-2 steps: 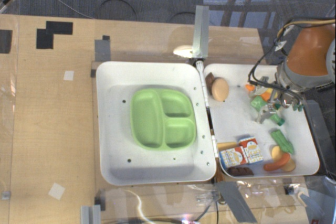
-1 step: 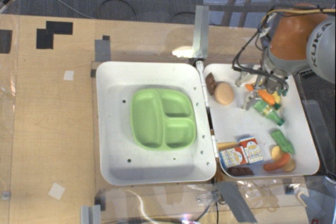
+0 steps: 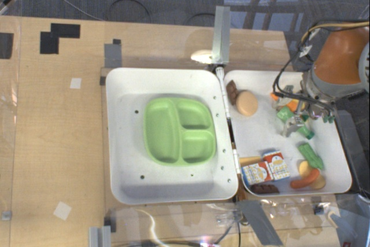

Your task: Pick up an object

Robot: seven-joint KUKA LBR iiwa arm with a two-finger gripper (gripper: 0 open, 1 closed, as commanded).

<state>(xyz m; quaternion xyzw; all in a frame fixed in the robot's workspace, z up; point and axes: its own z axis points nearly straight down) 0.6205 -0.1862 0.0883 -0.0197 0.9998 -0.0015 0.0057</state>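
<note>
Left bin (image 3: 115,142) holds a green tray (image 3: 178,130); right bin (image 3: 254,124) holds toy food; tool (image 3: 300,120) state unclear.

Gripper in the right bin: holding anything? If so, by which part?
Cannot tell. The gripper sits low in the right bin beside small green pieces, but no object shows clearly between its fingers.

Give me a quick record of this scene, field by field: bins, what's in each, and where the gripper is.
left bin: holds a green divided plate
right bin: bun, brown piece beside it, small carton, green pod, sausage and other small toys
gripper: low over the right bin's upper right, among small green and orange toys
grip: cannot tell
arm: reaches in from the right
</note>
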